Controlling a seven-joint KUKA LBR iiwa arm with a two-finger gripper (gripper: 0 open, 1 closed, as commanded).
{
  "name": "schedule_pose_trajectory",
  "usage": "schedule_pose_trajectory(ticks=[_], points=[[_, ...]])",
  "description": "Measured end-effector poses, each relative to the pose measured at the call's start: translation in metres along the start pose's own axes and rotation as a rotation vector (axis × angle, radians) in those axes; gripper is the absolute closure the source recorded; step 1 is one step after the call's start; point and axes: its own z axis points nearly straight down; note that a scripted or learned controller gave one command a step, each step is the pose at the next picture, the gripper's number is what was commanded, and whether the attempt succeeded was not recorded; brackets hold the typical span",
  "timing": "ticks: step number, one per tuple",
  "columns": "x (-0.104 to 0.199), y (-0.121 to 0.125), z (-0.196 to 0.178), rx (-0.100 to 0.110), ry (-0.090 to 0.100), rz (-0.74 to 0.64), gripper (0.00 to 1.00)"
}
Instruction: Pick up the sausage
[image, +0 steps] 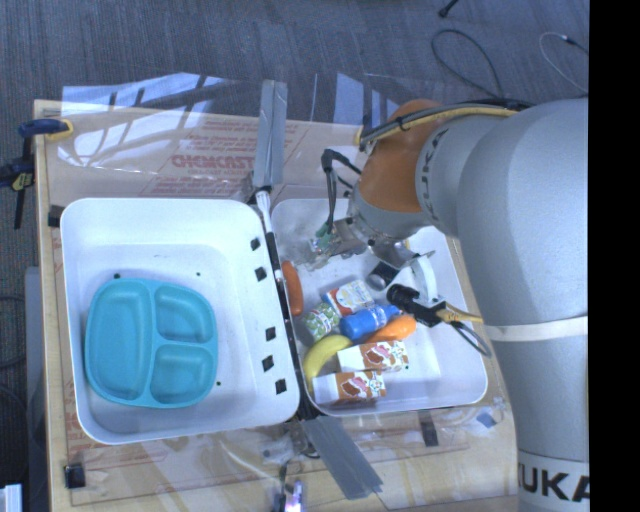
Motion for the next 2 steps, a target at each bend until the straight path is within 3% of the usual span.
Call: schedule_pose_trajectory(ticks=[1,2], points=[[0.0,0.0,0.0,0.0,0.0,0.0,0.0],[0.017,-0.024,0.004,-0.021,-0.007,-0.078,0.0]])
